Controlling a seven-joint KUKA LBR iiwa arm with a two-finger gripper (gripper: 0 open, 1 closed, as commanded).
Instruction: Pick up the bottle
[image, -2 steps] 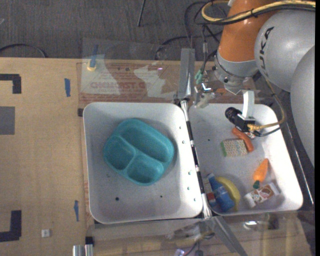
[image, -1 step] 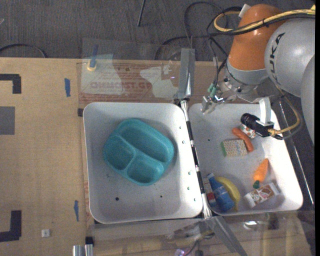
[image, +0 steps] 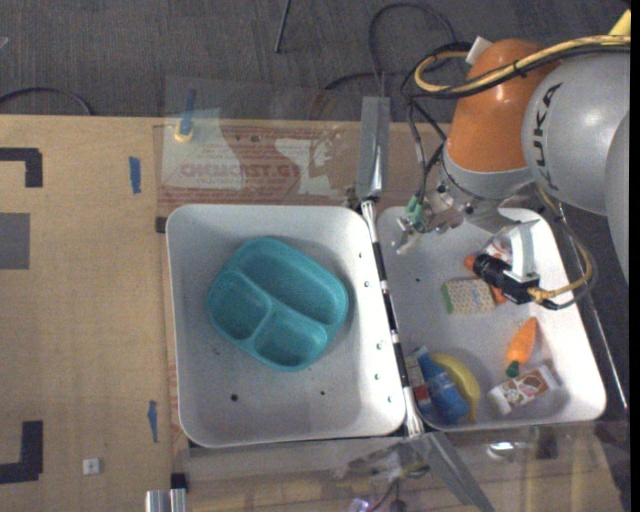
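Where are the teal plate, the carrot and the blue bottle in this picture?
Plate (image: 278, 301): camera view, on the ridge between its compartments, left bin.
Carrot (image: 521, 343): camera view, middle of its orange body, right bin.
Bottle (image: 443, 387): camera view, on its blue body, right bin's near-left corner.

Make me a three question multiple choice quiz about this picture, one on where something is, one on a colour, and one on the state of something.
1. Where does the divided plate lie?
A. in the left bin
B. in the right bin
C. on the wooden bench

2. What colour is the divided plate?
A. red
B. teal
C. yellow

3. How does the blue bottle rest?
A. standing upright on the bench
B. lying in the right bin
C. lying on the plate

Answers:
1. A, it sits on the floor of the left bin.
2. B, its whole surface is teal.
3. B, it lies near the front wall of the right bin, beside a yellow item.
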